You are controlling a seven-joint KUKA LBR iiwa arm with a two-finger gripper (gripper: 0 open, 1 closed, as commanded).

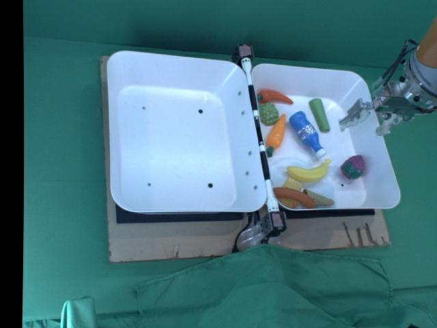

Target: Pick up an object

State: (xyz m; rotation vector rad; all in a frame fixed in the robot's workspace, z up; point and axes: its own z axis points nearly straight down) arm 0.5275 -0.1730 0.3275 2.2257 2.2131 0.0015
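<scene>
White right bin [372, 183] lay under my gripper [367, 115], jaws spread, unladen; approach stage, I judged, descent toward the blue bottle [306, 132] needed.

Desk [61, 149] covered in green cloth; brown cardboard sheet [171, 241] laid flat; loose green fabric [273, 289] bunched at front.

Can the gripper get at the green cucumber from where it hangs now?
Probably yes: the gripper hovers just right of the cucumber, which lies apart from the blue bottle with bare bin floor around it.
</scene>
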